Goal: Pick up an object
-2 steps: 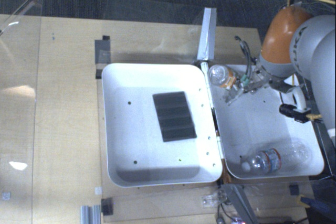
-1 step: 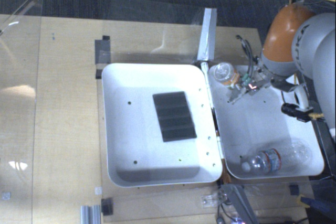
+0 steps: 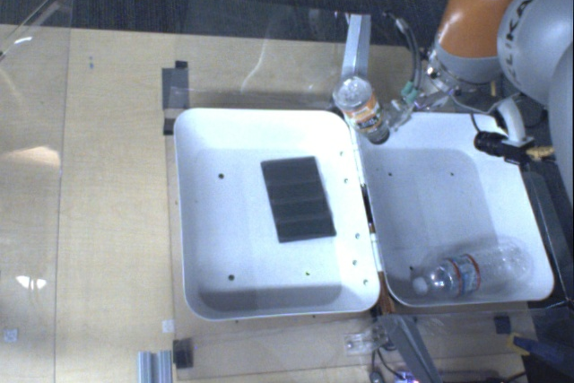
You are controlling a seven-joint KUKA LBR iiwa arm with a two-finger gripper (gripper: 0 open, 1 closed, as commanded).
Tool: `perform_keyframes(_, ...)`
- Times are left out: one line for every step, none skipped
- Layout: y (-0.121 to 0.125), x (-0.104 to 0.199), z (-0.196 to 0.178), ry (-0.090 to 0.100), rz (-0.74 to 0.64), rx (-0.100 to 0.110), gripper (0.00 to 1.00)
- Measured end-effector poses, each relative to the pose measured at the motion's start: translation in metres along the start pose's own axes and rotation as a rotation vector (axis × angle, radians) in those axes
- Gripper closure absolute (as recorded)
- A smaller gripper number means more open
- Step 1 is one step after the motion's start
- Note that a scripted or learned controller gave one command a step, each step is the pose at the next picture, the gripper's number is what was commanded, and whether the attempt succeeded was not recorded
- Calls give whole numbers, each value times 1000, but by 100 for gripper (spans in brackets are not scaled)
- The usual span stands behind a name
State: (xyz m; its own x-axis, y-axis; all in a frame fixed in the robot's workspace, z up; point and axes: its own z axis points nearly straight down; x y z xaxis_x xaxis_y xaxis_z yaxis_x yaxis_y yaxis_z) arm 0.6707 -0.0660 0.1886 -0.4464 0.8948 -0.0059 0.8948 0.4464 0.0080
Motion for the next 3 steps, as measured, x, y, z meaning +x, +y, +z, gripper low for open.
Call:
perform_keyframes(-37, -13, -68, 1, 67, -1, 100)
perform_keyframes(-37, -13, -68, 1, 67, 0, 0)
perform_keyframes(-22, -42, 18, 4, -35, 4, 0)
